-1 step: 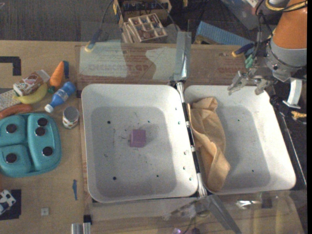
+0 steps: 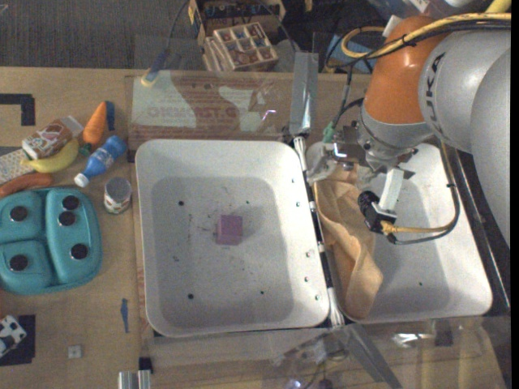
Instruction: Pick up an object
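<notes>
The grey-and-orange arm's gripper [image 2: 350, 168] is poised above the right white bin [image 2: 438, 290] beside crumpled tan cloth [image 2: 353, 241]; its state cannot be told; a descent is needed next, a small purple block [image 2: 229, 228] left in the left white bin [image 2: 162, 185]

No lettering is legible; the clear panel [image 2: 212, 104] bears only blurred print

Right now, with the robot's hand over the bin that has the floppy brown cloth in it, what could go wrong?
1. The gripper sits low over the right bin, by the tan cloth. Soft cloth may bunch or slip, so a grab could fail.
2. The cable hanging from the wrist could snag the cloth.
3. The small purple block lies in the left bin, away from the gripper, so it would likely go untouched.
</notes>
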Action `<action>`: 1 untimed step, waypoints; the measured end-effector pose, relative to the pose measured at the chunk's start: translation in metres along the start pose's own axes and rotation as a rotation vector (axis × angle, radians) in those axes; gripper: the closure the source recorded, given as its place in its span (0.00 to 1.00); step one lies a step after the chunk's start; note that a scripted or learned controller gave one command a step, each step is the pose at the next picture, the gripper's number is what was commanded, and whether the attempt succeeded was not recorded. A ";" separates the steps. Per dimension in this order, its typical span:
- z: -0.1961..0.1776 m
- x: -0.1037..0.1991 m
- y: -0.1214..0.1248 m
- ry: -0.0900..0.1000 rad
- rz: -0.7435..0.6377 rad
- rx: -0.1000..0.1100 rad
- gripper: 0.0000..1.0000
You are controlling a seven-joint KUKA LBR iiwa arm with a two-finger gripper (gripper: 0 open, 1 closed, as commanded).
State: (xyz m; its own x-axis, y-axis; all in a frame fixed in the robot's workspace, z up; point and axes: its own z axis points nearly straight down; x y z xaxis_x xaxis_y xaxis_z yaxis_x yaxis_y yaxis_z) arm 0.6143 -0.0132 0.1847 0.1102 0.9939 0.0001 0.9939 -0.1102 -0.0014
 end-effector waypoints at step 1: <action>0.000 -0.058 0.002 -0.001 0.128 -0.003 0.00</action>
State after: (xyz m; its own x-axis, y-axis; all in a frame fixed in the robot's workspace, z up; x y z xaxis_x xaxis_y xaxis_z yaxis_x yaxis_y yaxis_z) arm 0.6101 -0.0707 0.1852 0.2366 0.9716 -0.0008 0.9716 -0.2366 0.0014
